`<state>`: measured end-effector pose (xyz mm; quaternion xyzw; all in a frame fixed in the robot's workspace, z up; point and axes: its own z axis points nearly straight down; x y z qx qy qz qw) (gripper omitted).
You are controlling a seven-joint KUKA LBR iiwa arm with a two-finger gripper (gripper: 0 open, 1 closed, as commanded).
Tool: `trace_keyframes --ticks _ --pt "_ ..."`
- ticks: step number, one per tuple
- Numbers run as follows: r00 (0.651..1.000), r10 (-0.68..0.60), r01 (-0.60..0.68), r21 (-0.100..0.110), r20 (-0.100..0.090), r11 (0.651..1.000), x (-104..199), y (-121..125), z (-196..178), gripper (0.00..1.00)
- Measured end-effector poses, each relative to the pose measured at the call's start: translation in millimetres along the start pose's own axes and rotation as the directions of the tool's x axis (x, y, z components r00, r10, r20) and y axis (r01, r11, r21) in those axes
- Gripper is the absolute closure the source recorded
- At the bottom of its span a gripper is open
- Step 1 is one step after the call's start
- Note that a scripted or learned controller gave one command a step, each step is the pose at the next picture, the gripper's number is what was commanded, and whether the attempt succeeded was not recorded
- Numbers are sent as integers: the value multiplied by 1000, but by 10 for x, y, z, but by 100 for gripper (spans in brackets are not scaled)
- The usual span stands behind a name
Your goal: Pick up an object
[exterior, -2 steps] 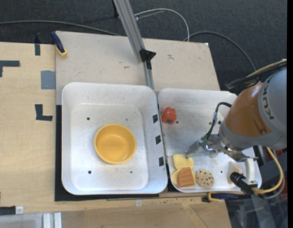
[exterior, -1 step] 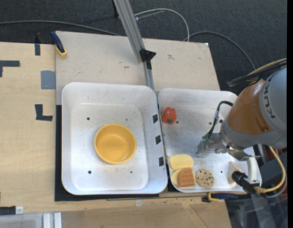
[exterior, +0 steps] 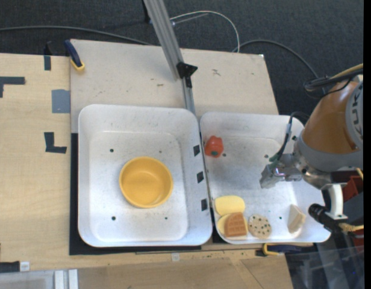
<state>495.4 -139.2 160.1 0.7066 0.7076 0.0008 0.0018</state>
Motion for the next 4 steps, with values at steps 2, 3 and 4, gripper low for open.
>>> trace_keyframes --ticks 2,3,4 --pt "1000 -5 5 7 -4 1000 525 5 -354 100" --pt "1000 -6 6 6 -3 1000 985 134 -379 100" --pt "1000 -7 7 5 -4 1000 1591 200 -531 100"
